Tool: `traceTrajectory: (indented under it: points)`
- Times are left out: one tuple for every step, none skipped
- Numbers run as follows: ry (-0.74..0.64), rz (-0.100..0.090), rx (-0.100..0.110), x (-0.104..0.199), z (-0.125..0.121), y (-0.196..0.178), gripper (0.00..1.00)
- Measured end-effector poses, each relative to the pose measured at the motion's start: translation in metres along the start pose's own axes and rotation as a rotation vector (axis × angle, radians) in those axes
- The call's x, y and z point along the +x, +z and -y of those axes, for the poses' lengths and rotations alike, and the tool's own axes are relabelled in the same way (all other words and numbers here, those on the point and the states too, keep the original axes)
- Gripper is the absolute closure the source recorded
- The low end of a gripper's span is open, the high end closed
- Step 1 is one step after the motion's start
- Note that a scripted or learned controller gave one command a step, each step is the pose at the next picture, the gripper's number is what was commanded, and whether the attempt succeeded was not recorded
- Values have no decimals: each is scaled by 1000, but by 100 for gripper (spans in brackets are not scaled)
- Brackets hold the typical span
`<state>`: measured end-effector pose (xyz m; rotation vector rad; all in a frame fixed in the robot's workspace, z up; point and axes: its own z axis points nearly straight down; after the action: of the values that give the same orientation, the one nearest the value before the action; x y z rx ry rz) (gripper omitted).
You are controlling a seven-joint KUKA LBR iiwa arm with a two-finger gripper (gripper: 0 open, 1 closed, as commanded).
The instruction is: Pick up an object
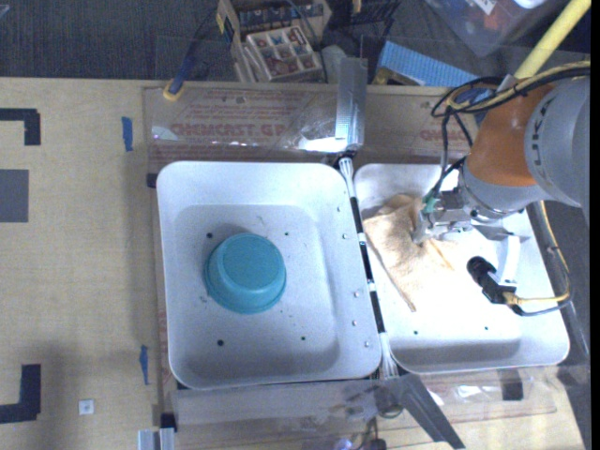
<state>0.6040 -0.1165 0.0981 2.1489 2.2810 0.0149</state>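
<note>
Bench (75,251) carries two white bins. Left bin (178,195) holds an upturned teal bowl (246,272) alone. Right bin (544,345) holds a tan cloth (398,242); the tool (427,223) sits at its right edge, contact unclear, cables beside it.

My wooden bench (66,279) carries black tape marks (22,126); beyond it, dark floor (94,17), a box of cards (277,36), 1 yellow pole (558,26).

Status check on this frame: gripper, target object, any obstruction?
Gripper low in right bin, over tan cloth; finger state unreadable. No confirmed grasp. Teal bowl upside down in left bin, untouched. Nothing blocking.
</note>
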Motion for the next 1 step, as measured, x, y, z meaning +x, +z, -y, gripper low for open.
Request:
traceTrajectory:
  points:
    - [70, -1, 0, -6, 5, 7, 100]
